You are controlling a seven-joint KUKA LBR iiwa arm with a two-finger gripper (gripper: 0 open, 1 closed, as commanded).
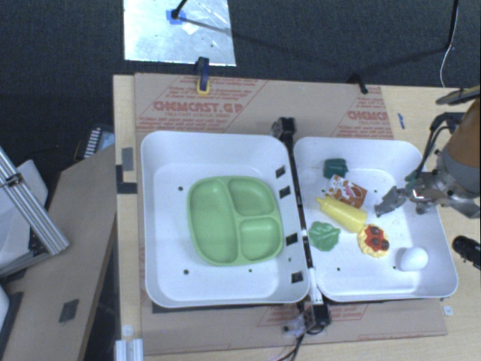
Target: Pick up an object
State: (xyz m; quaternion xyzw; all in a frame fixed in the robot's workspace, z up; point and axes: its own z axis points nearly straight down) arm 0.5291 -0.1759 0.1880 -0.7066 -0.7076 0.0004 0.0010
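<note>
In the camera view, the gripper (396, 199) is hanging low over the right bin (434, 277), coming in from the bin's right wall. Its jaws are standing partly apart, with nothing visible between them. How near the tips are to the bin floor cannot be judged from this slant.

The toys are lying just beyond the jaws, toward the divider. Nearest is the yellow squeeze bottle (342, 212), a short way past the tips. Its long axis is running diagonally, with one end toward the divider and the other end down toward the jaws; which end is the nozzle is too blurred to tell. A small red-and-white carton (347, 192) is touching the bottle on its far side. A yellow and red pizza slice (373, 241) is sitting just below the jaws, a white egg (412, 259) further down, a green leaf (325, 235) beyond the bottle, and a dark green block (335, 168) well up from the tips. The left bin (161, 277) is holding a green divided plate (231, 219), well apart from the jaws.

The likely risk is that the jaws close across the bottle's slanted, rounded body off-centre, so it squirts out sideways, or that they nudge the carton and grasp nothing.
</note>
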